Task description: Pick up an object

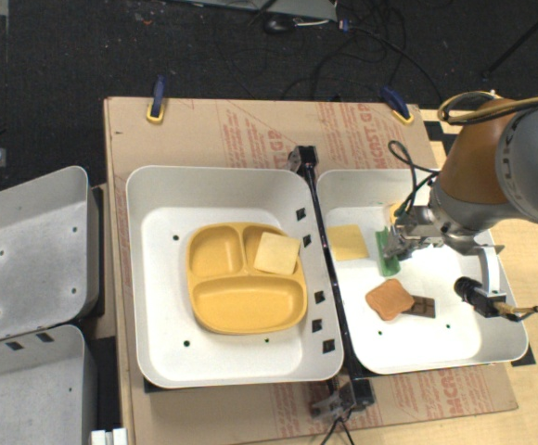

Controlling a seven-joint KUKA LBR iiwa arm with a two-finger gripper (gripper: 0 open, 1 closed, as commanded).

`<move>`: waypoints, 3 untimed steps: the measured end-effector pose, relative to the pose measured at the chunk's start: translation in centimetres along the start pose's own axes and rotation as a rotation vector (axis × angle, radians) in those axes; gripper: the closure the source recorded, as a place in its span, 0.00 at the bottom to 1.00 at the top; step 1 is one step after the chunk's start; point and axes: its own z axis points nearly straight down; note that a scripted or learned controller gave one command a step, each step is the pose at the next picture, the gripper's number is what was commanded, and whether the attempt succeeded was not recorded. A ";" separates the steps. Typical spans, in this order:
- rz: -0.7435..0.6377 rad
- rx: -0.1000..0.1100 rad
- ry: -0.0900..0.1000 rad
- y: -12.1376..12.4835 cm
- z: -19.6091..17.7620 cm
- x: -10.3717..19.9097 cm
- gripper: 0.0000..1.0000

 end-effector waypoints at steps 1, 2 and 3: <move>-0.003 -0.001 -0.001 0.3 -4.3 0.0 1.00; -0.004 -0.003 -0.001 -0.3 -10.3 0.3 1.00; -0.005 -0.003 -0.001 -0.2 -15.3 1.3 1.00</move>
